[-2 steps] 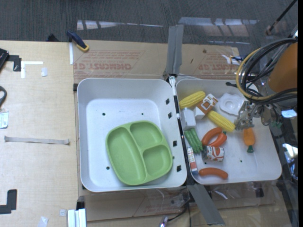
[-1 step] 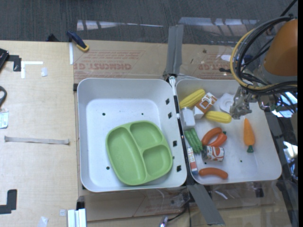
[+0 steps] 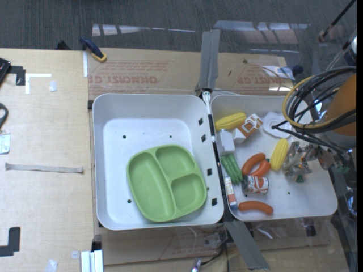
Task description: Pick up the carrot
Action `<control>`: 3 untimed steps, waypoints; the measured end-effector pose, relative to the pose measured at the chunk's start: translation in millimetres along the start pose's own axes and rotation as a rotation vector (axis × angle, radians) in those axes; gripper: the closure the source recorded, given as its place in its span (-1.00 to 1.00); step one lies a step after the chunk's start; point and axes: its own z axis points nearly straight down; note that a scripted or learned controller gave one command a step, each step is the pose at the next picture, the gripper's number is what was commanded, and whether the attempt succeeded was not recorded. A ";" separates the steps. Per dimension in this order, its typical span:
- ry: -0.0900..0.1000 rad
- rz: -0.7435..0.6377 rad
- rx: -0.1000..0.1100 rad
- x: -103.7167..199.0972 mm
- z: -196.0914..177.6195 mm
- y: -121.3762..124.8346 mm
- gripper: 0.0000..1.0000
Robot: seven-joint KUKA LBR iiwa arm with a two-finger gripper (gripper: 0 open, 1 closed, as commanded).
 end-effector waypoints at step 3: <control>-0.002 -0.039 0.001 4.3 -0.2 1.1 -1.00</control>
